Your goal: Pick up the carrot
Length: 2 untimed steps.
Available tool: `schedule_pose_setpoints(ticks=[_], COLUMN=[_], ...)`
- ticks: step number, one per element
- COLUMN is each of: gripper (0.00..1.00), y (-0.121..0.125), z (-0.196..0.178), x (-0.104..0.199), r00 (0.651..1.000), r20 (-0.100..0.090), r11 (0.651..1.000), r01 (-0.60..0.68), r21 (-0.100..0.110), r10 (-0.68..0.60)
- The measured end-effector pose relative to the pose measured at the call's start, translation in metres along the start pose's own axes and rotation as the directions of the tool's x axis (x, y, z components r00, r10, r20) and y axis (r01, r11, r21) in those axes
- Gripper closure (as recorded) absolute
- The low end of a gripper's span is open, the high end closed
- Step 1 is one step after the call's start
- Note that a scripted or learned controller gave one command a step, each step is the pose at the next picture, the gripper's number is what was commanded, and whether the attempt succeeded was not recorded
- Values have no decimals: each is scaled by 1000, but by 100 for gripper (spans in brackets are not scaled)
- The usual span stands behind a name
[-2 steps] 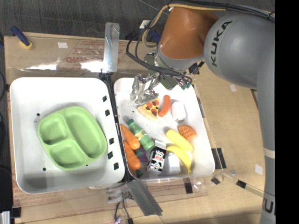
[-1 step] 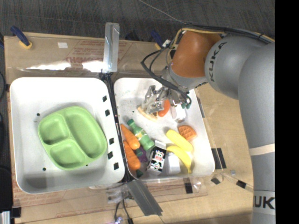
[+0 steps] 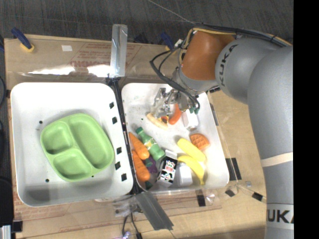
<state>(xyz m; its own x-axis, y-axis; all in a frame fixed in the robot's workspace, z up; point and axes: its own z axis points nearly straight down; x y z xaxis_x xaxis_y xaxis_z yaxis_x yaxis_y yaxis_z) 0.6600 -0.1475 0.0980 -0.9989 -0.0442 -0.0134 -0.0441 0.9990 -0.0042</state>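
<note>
A light green divided plate lies in the white left bin. In the white right bin: orange carrots, yellow bananas, a green piece and a black-and-white patterned box. The arm is grey with an orange band.

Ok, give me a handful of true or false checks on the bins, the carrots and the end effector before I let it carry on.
1. The green plate lies in the left bin. True.
2. The end effector is over the left bin. False: it is over the right bin, near its far side.
3. Two carrots lie along the right bin's left wall. True.
4. The bananas sit on the green plate. False: they lie in the right bin.
5. The plate has one compartment. False: it has three.
</note>
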Motion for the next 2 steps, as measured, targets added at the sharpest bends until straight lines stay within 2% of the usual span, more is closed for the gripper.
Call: schedule_pose_setpoints(ticks=[1, 2], gripper=[100, 100], y=[-41, -10], z=[1, -1], x=[2, 48], r00=[950, 993], r20=[-4, 1], r11=[950, 993], r01=[-313, 115], r21=[0, -1], r10=[313, -115])
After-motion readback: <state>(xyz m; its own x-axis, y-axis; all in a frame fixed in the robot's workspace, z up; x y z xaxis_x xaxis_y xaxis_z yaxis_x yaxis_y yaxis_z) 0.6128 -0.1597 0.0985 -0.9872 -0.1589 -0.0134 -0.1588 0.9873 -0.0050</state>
